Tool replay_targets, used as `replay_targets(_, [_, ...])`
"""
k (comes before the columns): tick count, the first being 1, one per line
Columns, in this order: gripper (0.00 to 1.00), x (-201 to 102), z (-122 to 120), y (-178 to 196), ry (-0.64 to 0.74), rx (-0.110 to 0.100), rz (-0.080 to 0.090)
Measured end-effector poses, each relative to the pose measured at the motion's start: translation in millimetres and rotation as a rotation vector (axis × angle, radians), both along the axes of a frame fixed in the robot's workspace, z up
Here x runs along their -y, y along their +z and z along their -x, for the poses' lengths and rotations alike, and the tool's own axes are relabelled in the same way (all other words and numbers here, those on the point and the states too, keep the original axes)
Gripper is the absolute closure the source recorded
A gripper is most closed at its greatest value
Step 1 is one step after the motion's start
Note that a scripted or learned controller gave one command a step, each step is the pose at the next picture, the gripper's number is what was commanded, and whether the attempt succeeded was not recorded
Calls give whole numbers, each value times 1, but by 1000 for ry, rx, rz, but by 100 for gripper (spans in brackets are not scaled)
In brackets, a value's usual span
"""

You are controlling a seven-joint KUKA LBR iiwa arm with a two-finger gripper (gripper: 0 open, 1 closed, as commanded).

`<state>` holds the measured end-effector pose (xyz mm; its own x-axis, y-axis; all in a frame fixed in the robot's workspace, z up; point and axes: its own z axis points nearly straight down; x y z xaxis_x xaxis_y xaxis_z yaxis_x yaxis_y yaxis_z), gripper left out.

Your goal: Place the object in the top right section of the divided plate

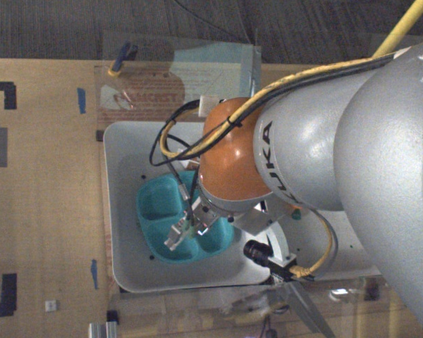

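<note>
A teal divided plate (157, 208) lies in the left white bin (120, 189), with raised ridges splitting it into sections. My gripper (181, 231) hangs over the plate's lower middle, close to its surface, its metal tip pointing down-left. A small greenish patch (196, 226) shows right beside the tip; I cannot tell whether it is an object or part of the plate. The orange wrist band (229, 153) and the grey arm cover the right side of the plate and whatever lies there.
The second white bin (352, 259) on the right is mostly hidden under the arm. Yellow and black cables (170, 136) loop beside the wrist. A clear plastic sheet (162, 83) lies on the wooden bench beyond the bin, near blue tape marks (81, 101).
</note>
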<state>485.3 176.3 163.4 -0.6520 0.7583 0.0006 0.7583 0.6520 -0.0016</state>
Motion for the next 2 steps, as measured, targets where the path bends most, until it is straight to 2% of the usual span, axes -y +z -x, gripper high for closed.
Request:
replay_targets(1, [0, 0, 0, 0, 0, 1, -1])
replay_targets(2, [0, -33, 6, 8, 112, 5, -1])
